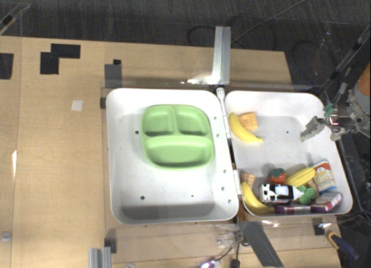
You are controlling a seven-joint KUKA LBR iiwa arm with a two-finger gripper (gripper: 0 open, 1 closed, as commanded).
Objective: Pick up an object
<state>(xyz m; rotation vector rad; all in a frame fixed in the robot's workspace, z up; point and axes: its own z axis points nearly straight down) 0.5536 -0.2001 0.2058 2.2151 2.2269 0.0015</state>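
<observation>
The task names no single object, so I look first at what lies nearest the two-finger gripper (313,126). That is the yellow plastic banana (244,130) in the right white bin (272,100), at about 10 o'clock in that bin, with a small orange block (250,120) touching its upper side. The other candidates are heaped at about 5 o'clock in the same bin: a second yellow banana (253,198), a black-and-white toy cow (280,191), a small printed can (323,177), a flat dark purple packet (301,208), and a few more toy foods that I cannot separate well.

The gripper hangs at about 3 o'clock over the right bin, near its right wall, and nothing is between its grey fingers (308,130). They seem to stand a little apart, but the picture is too small for me to be sure, so I cannot tell their opening.

The left white bin (123,145) holds a light green divided plastic tray (177,135).

My worry is the heap. If the arm goes down there, the fingers may land on two objects together, or push the round can aside and close on air. The single banana is safer, yet the orange block against it can block one finger.
</observation>
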